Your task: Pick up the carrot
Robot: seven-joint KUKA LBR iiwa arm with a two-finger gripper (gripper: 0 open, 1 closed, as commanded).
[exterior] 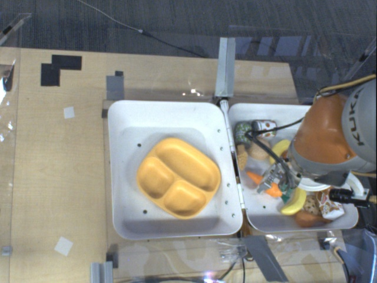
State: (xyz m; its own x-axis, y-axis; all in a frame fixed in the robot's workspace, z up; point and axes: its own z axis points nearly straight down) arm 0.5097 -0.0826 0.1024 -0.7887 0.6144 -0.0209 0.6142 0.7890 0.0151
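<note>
The carrot (pixel 263 183) is a small orange piece lying in the right bin (pixel 253 217), near its left-middle. My gripper (pixel 275 180) hangs right at the carrot's right end, its metal tip over an orange bit there. The arm's orange band and grey wrist cover much of the bin's right half.
Around the carrot lie a banana (pixel 294 202), a yellow piece (pixel 281 148), a green item (pixel 241 132), a brown item (pixel 306 218) and a white patterned toy (pixel 327 206). The left bin (pixel 123 128) holds a yellow three-part plate (pixel 178 176). A metal divider post (pixel 224 69) stands between the bins.
</note>
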